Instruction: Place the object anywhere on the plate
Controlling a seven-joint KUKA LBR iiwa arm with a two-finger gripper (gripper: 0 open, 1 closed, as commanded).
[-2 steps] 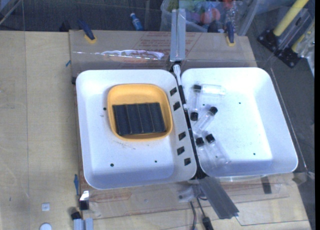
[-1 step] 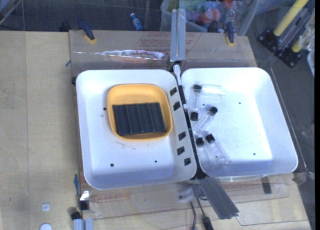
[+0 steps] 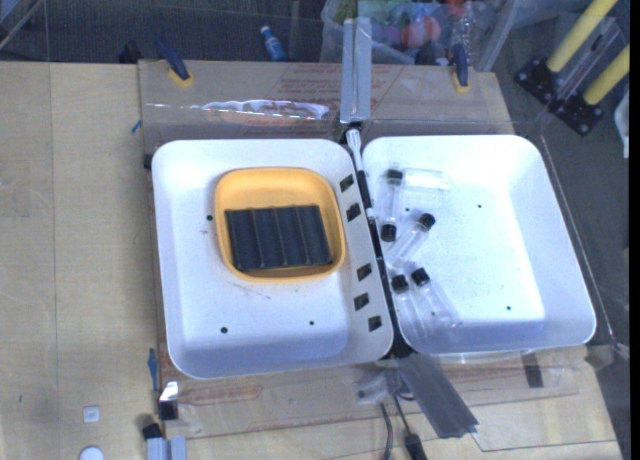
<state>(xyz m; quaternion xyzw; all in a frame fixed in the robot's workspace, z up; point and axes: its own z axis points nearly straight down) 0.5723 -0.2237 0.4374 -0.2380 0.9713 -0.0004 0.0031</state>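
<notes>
Here, the dark ribbed block lies flat on the yellow plate inside one white bin.

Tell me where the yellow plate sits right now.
The yellow plate lies in the left white bin, toward its upper middle, with a dark ribbed block on it; the clear vials lie in the right bin.

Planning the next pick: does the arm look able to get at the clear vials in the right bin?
Probably yes: the clear vials lie uncovered near the right bin's left wall, nothing above them.
</notes>
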